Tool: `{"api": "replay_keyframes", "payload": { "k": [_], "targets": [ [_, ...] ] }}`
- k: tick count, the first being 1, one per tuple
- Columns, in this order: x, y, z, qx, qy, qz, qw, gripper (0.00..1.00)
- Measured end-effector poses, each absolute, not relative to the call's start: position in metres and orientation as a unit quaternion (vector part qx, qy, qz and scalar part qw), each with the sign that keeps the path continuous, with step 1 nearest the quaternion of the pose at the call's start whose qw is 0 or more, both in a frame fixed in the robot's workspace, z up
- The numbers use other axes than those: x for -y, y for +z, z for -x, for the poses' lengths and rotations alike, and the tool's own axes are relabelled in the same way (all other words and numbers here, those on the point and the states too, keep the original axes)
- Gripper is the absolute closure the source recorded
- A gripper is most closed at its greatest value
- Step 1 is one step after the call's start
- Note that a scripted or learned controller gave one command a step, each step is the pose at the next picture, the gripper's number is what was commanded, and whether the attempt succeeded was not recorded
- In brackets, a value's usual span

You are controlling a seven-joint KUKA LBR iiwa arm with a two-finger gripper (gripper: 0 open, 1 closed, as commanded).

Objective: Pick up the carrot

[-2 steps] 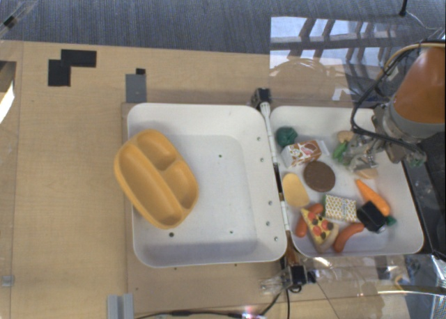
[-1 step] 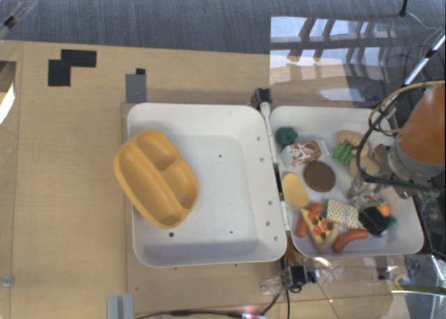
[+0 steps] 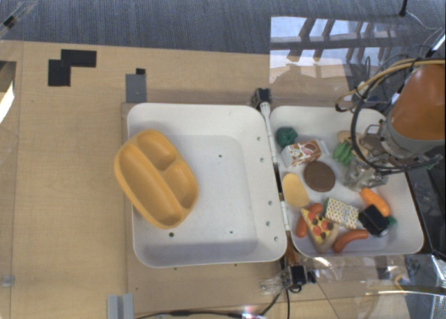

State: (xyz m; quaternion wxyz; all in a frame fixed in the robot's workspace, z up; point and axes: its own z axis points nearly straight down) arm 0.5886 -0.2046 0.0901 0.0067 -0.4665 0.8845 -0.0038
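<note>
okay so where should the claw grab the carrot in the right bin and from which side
Probably grip the carrot across the middle of its orange body, coming from above. It lies flat and slanted, its lower end against a black item, so close the claw across its narrow width, away from that neighbour.

No legible text, labels or numbers anywhere.
</note>
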Motion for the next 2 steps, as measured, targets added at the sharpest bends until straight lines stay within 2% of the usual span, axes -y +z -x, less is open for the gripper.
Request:
{"api": "replay_keyframes", "payload": {
  "k": [1, 2],
  "targets": [
    [0.204, 0.089, -0.587, -0.885, -0.0023, 0.466, 0.006, 0.0],
    [0.199, 0.09, -0.562, -0.796, -0.0027, 0.605, 0.01, 0.0]
  ]
}}
